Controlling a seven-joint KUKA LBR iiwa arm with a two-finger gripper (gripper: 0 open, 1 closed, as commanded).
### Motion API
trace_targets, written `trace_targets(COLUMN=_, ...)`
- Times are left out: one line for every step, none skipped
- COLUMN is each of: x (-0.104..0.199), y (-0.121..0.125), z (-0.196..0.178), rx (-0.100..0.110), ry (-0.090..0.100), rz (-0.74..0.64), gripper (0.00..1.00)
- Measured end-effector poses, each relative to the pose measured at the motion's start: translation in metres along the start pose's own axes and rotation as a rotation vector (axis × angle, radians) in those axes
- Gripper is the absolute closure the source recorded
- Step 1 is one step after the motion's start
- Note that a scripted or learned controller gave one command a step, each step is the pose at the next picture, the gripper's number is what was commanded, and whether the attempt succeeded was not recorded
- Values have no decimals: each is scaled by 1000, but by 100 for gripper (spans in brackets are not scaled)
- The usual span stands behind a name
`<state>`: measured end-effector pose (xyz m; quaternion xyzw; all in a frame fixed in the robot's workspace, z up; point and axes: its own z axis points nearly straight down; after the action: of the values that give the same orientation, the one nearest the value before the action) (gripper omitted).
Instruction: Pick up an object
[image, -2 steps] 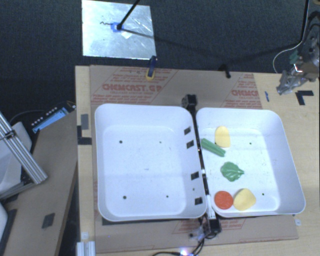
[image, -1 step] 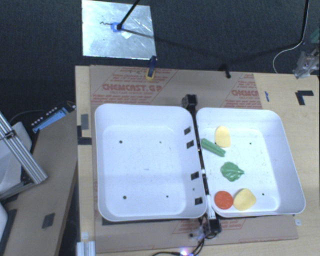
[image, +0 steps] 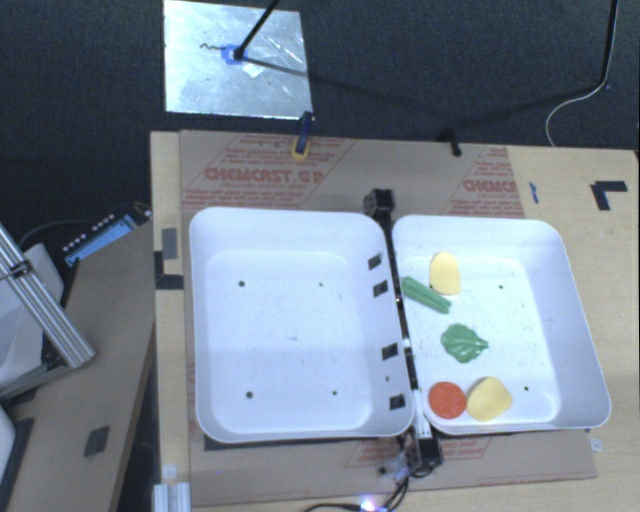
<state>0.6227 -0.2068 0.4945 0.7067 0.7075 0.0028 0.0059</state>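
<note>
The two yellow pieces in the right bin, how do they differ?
The upper yellow piece looks smaller and paler and sits next to the green stick. The lower yellow piece looks larger, deeper yellow, and touches the red disc near the right bin's front edge. Both are rounded and yellow.

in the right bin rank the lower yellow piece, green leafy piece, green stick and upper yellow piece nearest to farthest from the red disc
1. lower yellow piece, right beside the red disc
2. green leafy piece, just above it
3. green stick, up and left
4. upper yellow piece, farthest up
</note>
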Motion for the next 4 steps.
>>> trace_targets(x=1, y=11, z=-44, rx=4, ry=1, rz=-4, gripper=100)
trace_targets(x=0, y=-85, z=-43, rx=10, ry=4, rz=3, gripper=100)
trace_targets(x=0, y=-138, z=-42, rx=10, ry=4, rz=1, gripper=100)
trace_targets(x=2, y=-20, z=-41, rx=4, ry=1, rz=-7, gripper=100)
